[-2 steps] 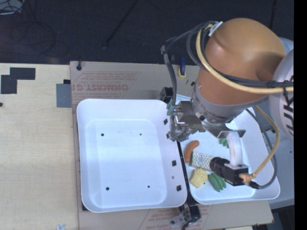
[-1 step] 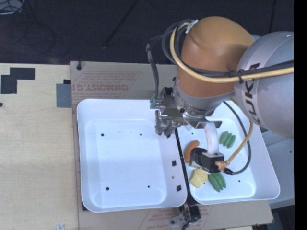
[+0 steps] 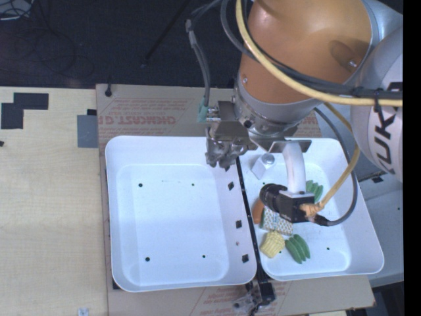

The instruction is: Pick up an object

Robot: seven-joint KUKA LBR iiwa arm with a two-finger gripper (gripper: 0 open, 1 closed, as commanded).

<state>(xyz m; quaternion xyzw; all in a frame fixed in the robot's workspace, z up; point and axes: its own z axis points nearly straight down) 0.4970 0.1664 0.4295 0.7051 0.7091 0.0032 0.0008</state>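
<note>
My gripper hangs from the big orange and grey wrist over the back end of the divider between the two white bins. Nothing shows between its tips. In the right bin lie several small things in a cluster: a yellow corn cob, a dark green vegetable, a patterned blue and white pouch, an orange piece and a second green piece. A small pale block lies just right of the gripper. The cluster sits in front of and right of the gripper.
The left bin is a shallow white tray with small dark holes in its floor. Both bins rest on a brown board on a pale bench. The arm's body covers the back of the right bin.
</note>
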